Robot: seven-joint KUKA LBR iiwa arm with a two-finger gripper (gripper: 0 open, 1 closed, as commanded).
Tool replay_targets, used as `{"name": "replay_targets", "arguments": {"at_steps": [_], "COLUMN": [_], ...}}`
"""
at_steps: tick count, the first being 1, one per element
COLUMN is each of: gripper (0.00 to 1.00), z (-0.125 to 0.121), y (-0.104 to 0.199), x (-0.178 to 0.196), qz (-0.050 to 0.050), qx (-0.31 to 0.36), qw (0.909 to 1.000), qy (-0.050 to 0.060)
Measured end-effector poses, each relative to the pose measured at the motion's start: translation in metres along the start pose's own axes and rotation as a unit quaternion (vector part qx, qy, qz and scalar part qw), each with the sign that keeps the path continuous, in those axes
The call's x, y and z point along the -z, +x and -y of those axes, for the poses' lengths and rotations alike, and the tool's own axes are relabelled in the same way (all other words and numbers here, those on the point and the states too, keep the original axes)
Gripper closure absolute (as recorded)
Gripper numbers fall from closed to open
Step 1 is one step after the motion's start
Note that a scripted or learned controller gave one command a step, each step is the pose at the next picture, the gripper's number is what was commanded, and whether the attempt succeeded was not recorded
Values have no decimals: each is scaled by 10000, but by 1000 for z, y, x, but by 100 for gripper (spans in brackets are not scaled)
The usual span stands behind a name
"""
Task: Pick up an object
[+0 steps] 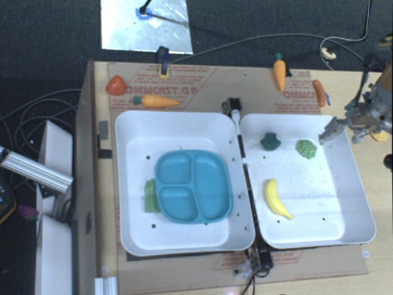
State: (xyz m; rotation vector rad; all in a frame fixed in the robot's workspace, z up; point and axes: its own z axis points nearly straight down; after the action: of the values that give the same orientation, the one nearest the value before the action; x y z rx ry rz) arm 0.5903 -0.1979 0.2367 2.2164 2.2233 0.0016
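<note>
Right now your gripper [330, 131] hangs tilted over the right bin [356, 189] beside the broccoli [306, 148]; grip state probably unreadable.

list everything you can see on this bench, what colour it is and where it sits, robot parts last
Left bin: 1, white, left.
Right bin: 1, white, right.
Divided plate: 1, blue, in left bin.
Green piece: 1, at the plate's left edge.
Banana: 1, yellow, right bin.
Dark green item: 1, right bin, far side.
Light green item: 1, beside it.
Carrots: 2 orange, behind bins, other at.
Tomato-like item: 1, red-orange, far left corner.
Gripper: 1, grey, over right bin's far right edge.
</note>
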Motion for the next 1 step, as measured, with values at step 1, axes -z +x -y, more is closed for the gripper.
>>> {"name": "replay_targets", "arguments": {"at_steps": [1], "gripper": [0], "z": [-67], "y": [55], "x": [-49], "qz": [-11], "qx": [12], "qw": [10000], "qy": [5]}}
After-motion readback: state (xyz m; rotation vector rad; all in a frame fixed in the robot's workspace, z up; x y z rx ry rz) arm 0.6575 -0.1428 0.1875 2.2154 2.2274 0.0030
